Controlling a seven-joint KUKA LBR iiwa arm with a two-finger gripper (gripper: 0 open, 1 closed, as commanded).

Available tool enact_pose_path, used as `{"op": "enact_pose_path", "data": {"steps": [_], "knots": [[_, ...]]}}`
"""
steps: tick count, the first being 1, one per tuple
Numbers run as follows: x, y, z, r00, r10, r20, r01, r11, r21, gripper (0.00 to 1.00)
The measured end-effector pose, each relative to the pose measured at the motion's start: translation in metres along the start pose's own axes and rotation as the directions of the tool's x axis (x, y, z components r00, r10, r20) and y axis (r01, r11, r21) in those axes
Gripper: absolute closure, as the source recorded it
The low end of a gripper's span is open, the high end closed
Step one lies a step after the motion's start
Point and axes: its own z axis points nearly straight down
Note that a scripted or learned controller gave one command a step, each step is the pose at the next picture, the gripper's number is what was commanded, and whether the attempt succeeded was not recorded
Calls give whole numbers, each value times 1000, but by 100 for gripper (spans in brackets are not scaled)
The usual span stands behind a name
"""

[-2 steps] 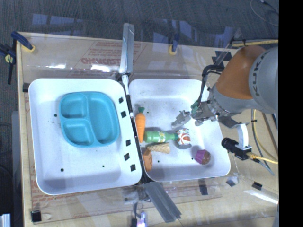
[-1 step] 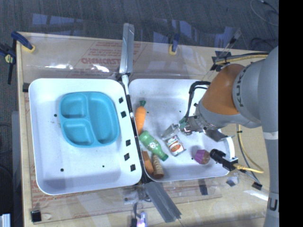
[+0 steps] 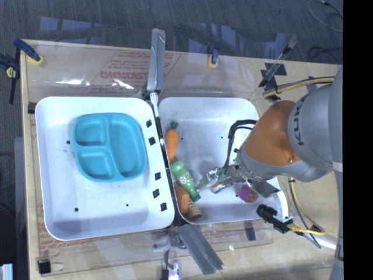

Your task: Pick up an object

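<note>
Right bin; green bottle just left of claw

The arm covers the hand, so its finger state is unreadable. A purple object beside the hand lies half hidden beneath the wrist.

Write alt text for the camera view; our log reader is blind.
The arm's gripper reaches low into the right bin near a green bottle and carrot. The left bin holds a blue divided tray.
</note>
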Motion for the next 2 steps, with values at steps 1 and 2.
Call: {"op": "enact_pose_path", "data": {"steps": [1, 2], "knots": [[1, 1, -8, 1000, -7, -5, 7, 1000, 2, 100], [44, 52, -117, 974, 226, -7, -226, 974, 6, 100]]}}
